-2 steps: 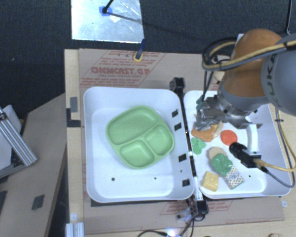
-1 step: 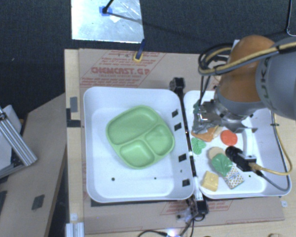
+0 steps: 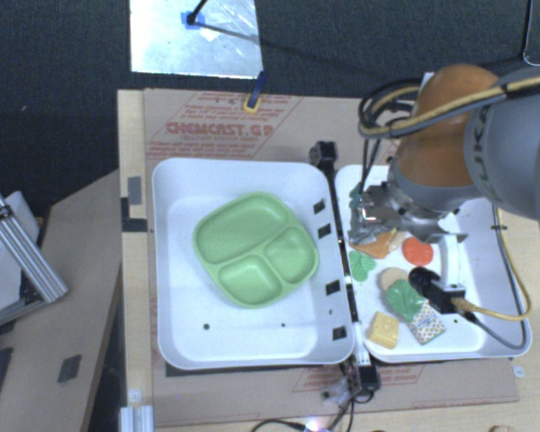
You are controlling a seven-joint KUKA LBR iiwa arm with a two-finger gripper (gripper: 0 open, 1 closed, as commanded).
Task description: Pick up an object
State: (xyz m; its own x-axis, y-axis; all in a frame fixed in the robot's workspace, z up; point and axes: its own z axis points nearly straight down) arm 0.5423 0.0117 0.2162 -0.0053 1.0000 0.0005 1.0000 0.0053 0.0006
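Yellow wedge lies by a patterned block; gripper state cannot be told.

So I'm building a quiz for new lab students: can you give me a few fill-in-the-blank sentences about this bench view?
1. The green divided plate lies in the ____ bin of the view.
2. That plate has ____ compartments.
3. The arm's tool hangs over the ____ bin, among the small toy foods.
4. The round tomato slice beside the tool is coloured ____.

Missing words: left; three; right; red
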